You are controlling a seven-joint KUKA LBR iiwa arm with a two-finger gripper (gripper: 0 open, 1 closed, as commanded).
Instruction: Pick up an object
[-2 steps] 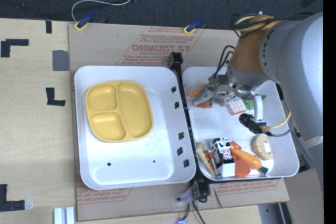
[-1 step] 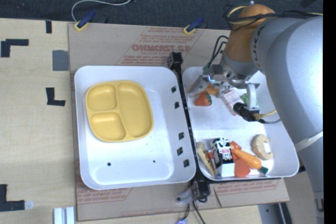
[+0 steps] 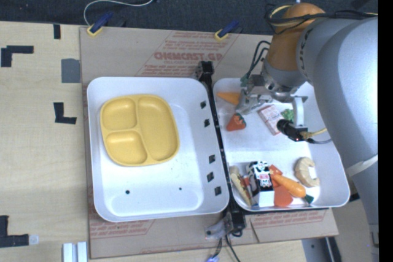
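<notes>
While your grey two-finger gripper [image 3: 247, 101] hangs low in the right white bin [image 3: 325, 159], you cannot tell its grip; the small red strawberry toy [image 3: 236, 123] sits just at its seven o'clock.

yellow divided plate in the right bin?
No, the yellow plate lies in the left bin; the right bin holds the small toy items, near the gripper.

A wooden bench [image 3: 37, 193] bears cardboard [image 3: 166, 52] under two white bins [image 3: 104, 193].
</notes>
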